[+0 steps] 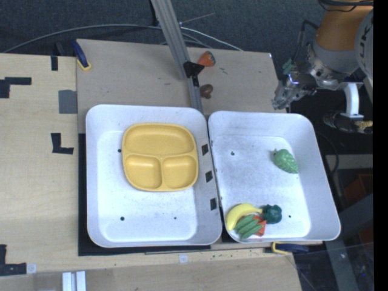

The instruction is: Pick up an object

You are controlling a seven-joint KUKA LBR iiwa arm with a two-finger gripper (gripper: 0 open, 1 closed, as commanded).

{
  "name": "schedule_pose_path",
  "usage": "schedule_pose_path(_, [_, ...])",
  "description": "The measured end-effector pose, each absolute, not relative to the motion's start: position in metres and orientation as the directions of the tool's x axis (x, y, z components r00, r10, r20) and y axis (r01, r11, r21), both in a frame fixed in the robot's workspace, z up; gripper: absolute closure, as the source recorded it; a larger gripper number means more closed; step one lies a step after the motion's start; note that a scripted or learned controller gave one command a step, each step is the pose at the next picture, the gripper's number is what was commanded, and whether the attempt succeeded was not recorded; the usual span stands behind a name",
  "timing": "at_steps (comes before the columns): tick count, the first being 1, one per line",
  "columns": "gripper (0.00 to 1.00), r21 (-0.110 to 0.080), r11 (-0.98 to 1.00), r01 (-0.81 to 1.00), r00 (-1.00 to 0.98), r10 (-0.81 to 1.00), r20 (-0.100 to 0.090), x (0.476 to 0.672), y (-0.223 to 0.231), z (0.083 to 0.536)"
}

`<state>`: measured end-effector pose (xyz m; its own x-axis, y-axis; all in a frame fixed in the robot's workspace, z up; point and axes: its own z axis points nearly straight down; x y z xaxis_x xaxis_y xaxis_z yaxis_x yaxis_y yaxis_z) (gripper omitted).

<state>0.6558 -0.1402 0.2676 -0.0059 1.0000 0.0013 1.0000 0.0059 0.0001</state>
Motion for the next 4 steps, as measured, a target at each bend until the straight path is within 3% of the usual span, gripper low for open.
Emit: schedule_pose_path(4, [1.0,-0.004,0.007,1.0,-0.007,1.0,0.0,0.601,0.075,0.237])
